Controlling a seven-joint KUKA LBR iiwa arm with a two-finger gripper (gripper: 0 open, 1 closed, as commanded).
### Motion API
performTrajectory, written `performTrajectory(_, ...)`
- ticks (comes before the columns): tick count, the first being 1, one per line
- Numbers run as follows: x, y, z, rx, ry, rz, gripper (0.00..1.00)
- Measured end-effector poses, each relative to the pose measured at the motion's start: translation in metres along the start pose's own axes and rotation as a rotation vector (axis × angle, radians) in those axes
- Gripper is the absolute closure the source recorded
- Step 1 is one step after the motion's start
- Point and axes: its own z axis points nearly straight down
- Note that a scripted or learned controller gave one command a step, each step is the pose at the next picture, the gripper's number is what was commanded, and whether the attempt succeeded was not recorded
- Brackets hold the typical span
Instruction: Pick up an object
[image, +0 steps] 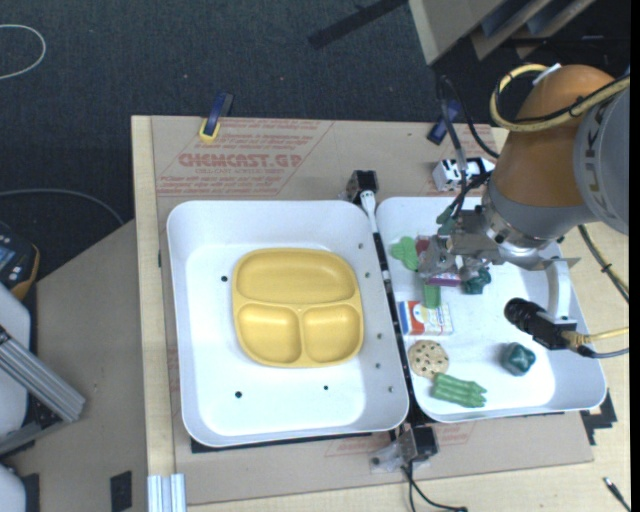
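Orange-banded and grey, our arm is reaching in from the right and hanging over the right bin (580, 385), with the tool (452, 262) sitting low above the bin's upper left part. We cannot tell from this angle whether the tool is released or clenched, and nothing is visibly caught in it, so we are treating the pick as not yet made.

Beneath and around the tool we are seeing several candidates. A green leafy piece (404, 250) is lying just to the tool's left, near the wall between the bins. A small teal object (476, 281) is peeking out at the tool's lower right. Further toward the front, a red and white packet (424, 318) is lying flat, a cookie (428, 357) sits below it, and a green bundle (458, 389) is resting near the front rim. A dark teal lump (517, 357) is lying well apart on the right. In the left bin (200, 330), a yellow divided plate (297, 305) is sitting alone.

For this step we are judging that the closest things matter most. We should be centring over one item before descending, since the crowding under the tool could let a neighbour get nudged. Flat things like the packet are likely offering little to grip.
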Motion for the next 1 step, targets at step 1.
performTrajectory(1, 0.0063, 0.0096, -0.0157, -0.007, -0.001, -0.003, 1.0)
